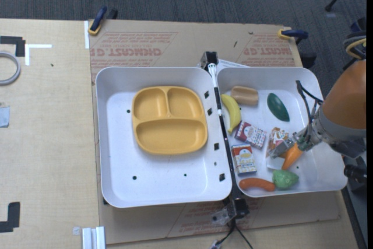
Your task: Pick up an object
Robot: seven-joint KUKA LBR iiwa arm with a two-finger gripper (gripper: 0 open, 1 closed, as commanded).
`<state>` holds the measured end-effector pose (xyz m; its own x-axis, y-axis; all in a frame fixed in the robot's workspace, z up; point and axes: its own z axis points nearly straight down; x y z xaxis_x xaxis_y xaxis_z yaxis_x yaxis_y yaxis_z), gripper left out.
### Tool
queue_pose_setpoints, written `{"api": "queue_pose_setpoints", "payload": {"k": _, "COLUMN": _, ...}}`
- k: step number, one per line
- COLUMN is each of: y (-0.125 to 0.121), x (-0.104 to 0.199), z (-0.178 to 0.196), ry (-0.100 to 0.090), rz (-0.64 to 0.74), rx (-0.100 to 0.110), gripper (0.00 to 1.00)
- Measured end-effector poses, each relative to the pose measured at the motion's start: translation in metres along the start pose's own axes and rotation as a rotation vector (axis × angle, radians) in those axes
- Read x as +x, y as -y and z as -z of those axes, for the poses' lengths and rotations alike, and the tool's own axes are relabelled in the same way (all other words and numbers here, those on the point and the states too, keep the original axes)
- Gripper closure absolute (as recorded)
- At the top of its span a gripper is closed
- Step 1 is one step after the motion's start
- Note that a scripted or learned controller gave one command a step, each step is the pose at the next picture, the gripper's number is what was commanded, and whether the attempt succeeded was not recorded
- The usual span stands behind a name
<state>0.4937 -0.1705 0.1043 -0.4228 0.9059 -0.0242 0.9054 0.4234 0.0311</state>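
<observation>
The gripper [294,146] is reaching into the right bin [309,81], tip at the carrot [291,157] beside the packet [277,140], likely targeting it; finger state unclear.

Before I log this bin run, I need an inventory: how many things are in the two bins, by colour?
Yellow: 2, the plate, the banana
Green: 2
Orange or red: 2
Tan: 1
Printed packets: 3
Total: 10
</observation>
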Motion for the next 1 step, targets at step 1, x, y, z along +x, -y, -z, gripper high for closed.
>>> {"api": "queue_pose_setpoints", "payload": {"k": 1, "y": -0.003, "x": 0.0017, "z": 0.0117, "ry": -0.01, "rz": 0.002, "rx": 0.0, "gripper": 1.0}}
